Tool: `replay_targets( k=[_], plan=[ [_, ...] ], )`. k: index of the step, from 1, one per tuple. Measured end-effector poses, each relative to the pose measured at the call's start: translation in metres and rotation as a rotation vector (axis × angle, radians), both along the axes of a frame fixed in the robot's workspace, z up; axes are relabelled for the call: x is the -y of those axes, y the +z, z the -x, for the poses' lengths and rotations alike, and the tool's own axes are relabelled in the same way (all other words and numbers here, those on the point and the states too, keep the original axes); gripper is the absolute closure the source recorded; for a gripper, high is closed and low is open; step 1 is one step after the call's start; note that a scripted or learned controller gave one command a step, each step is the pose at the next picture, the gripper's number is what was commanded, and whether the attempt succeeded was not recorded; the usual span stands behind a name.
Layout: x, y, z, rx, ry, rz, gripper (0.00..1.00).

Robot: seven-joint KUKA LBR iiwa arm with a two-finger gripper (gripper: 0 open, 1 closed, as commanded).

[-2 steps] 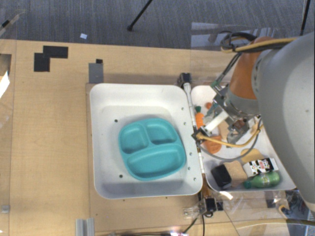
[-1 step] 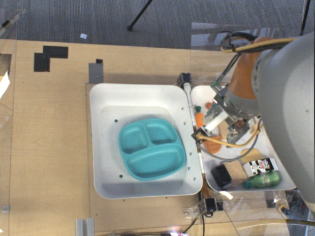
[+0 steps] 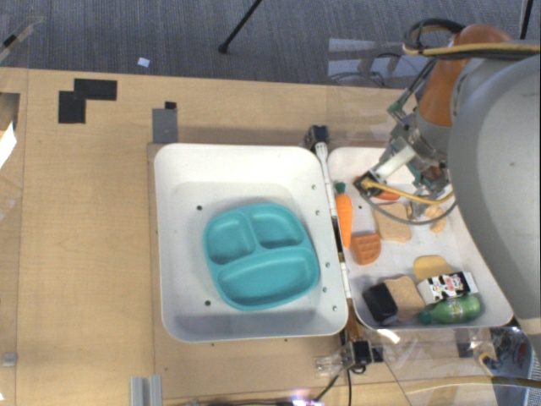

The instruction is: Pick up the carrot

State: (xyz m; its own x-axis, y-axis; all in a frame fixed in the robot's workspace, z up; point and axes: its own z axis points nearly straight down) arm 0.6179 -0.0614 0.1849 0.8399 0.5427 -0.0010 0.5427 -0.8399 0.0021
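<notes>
wooden bench [image 3: 76, 227], carrot [image 3: 343, 216] in right bin [image 3: 473, 260], gripper [image 3: 365, 183] state unclear

The carrot [image 3: 343, 218] lies in my right bin [image 3: 473, 252], hard against its left wall — a slim orange root with a small green tuft at the far end. It rests flat, running lengthwise along that wall, tuft pointing away from the camera and the narrower tip toward it. Its near end sits just beside a small orange-brown block [image 3: 366, 248] — nothing grips it.
</notes>
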Motion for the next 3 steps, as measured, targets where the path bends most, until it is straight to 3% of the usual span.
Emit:
replay_targets(
  k=[1, 2, 3],
  plan=[
    [-0.053, -0.001, 0.019, -0.004, -0.123, -0.007, 0.0],
    [-0.058, -0.001, 0.081, -0.004, -0.189, -0.006, 0.0],
    [0.006, 0.0, -0.008, 0.001, -0.279, -0.001, 0.0]
  ],
)
